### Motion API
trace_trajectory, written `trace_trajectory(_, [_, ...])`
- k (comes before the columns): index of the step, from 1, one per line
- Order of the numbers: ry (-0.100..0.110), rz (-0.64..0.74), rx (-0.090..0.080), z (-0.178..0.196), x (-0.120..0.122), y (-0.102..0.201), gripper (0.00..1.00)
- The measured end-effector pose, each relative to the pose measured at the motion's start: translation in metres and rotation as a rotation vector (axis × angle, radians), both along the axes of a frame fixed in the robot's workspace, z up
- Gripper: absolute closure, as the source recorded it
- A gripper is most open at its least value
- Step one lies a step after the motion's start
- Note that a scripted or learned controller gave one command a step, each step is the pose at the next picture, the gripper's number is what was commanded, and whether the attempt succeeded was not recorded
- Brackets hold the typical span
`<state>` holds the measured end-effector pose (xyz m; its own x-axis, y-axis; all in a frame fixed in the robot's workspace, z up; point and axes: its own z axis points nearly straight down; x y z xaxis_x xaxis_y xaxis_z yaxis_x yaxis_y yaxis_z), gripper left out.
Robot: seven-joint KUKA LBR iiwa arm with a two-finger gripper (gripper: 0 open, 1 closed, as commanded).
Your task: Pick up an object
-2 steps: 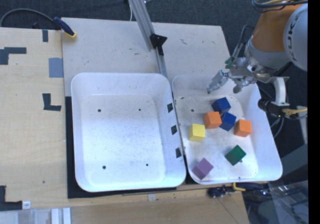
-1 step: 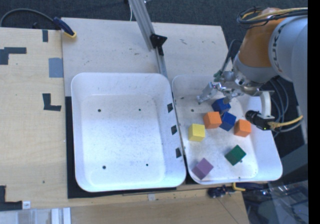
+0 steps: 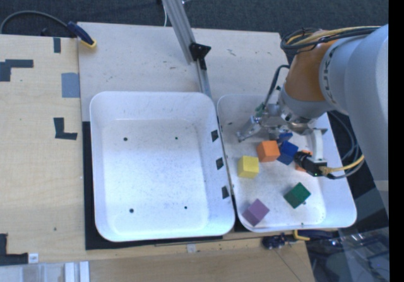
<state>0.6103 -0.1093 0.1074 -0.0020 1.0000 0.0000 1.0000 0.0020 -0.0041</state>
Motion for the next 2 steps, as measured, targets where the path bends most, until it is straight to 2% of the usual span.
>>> trace_trajectory(1, [-0.001, 0.0, 0.001, 0.012, 0.0, 0.0, 1.0])
trace_trajectory(2, [-0.007, -0.001, -0.001, 0.061, -0.003, -0.008, 1.0])
